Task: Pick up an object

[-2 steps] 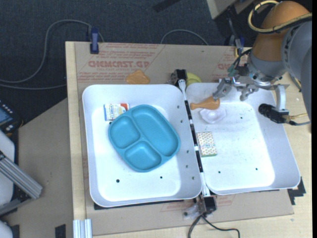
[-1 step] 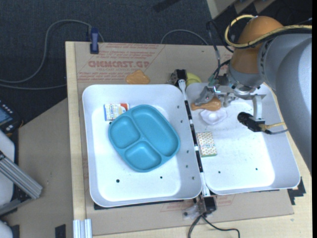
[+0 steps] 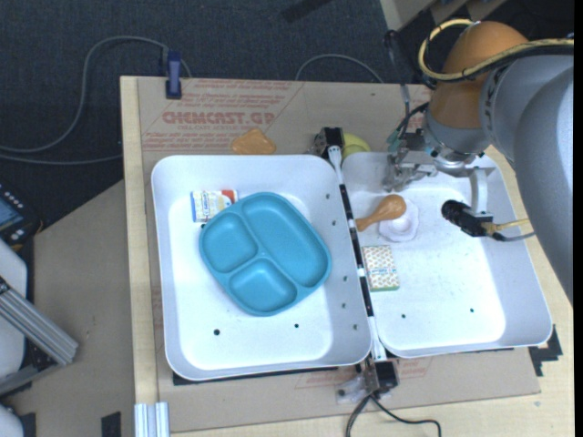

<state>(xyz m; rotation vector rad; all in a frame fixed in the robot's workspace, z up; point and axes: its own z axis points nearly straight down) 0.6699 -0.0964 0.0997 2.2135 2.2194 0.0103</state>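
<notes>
The grey arm is bent down over the right bin (image 3: 510, 335), with the end effector (image 3: 405, 167) set just behind the wooden spoon (image 3: 383, 212). Its opening cannot be told, and no hold on anything is seen. The spoon is touched by a white round piece (image 3: 401, 228), with a patterned packet (image 3: 381, 268) just in front. Well left of the spoon, a blue divided plate (image 3: 262, 253) and a small carton (image 3: 211, 203) are held in the left bin (image 3: 182, 335).

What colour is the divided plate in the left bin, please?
The divided plate is light blue, best in the camera view.
</notes>
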